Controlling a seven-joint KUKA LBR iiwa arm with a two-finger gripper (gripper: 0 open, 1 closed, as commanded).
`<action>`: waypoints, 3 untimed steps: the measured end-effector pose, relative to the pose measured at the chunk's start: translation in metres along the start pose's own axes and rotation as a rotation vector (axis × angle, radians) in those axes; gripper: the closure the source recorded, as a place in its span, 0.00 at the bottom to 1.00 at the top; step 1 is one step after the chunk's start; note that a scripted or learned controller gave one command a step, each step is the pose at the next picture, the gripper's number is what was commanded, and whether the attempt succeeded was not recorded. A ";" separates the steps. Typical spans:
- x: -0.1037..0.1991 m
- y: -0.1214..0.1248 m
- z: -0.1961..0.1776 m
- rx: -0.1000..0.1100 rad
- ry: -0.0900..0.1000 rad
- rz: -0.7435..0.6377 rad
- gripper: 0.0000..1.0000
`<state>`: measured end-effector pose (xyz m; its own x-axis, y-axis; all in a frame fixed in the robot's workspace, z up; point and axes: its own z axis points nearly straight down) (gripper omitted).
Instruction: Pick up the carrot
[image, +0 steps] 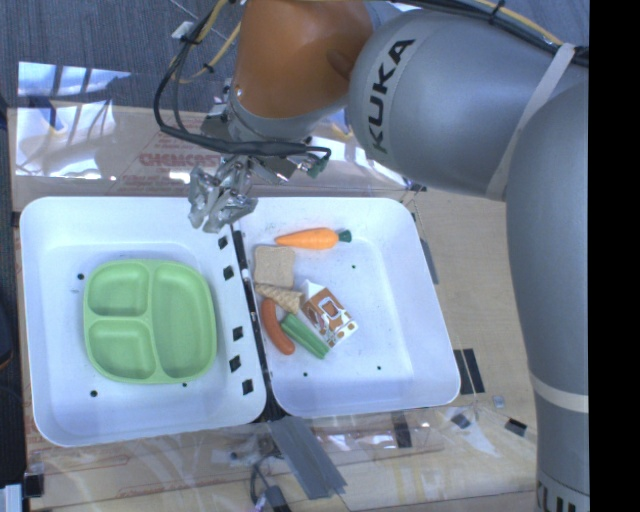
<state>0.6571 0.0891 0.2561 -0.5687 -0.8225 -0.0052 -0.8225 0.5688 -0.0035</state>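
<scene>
The carrot, orange with a dark green stub at its right end, lies on its side near the back of the right bin. My gripper hangs over the back edge of the divider between the two bins, up and to the left of the carrot and well apart from it. Nothing shows between its metal fingers.
Just in front of the carrot lie a slice of bread, an ice cream cone, a sausage, a green stick and a small printed carton. A green divided plate sits in the left bin.
</scene>
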 end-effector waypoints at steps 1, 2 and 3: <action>-0.044 0.036 0.115 -0.011 0.011 0.107 1.00; -0.078 0.078 -0.024 0.005 -0.008 0.150 1.00; -0.068 0.110 0.077 -0.007 0.007 -0.144 1.00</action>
<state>0.6056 0.2076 0.1789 -0.4447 -0.8957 0.0019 -0.8957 0.4447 0.0032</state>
